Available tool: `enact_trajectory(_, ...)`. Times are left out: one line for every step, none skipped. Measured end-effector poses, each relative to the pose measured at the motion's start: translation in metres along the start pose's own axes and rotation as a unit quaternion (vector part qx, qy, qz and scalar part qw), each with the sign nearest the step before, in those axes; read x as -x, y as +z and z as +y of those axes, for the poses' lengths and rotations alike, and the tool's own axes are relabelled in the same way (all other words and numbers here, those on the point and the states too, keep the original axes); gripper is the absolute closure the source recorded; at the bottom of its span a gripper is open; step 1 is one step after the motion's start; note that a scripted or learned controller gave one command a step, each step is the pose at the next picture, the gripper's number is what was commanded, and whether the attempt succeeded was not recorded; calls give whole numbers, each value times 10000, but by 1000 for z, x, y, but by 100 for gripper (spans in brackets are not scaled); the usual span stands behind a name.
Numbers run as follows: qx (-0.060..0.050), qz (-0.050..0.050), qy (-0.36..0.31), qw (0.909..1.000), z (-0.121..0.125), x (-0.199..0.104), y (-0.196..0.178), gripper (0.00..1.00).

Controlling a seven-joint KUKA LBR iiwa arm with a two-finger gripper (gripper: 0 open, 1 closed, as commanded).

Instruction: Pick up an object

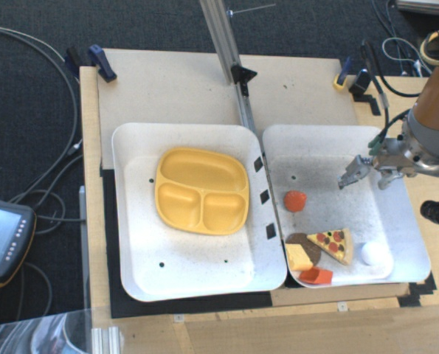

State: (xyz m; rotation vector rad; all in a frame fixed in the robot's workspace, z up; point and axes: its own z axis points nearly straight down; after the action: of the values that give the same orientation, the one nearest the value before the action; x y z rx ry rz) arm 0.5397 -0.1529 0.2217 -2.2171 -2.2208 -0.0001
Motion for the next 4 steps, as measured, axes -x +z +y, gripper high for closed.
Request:
enact_trajectory(4, -1, 3, 10000, 0, 0, 0, 0)
enact_trajectory(-31, 4, 10, 10000, -1, 1, 63, 0)
enact_trajectory(-32, 4, 9, 10000, -2, 7, 125, 0)
enact_trajectory(-11, 2, 8, 10000, -3, 6, 130, 0)
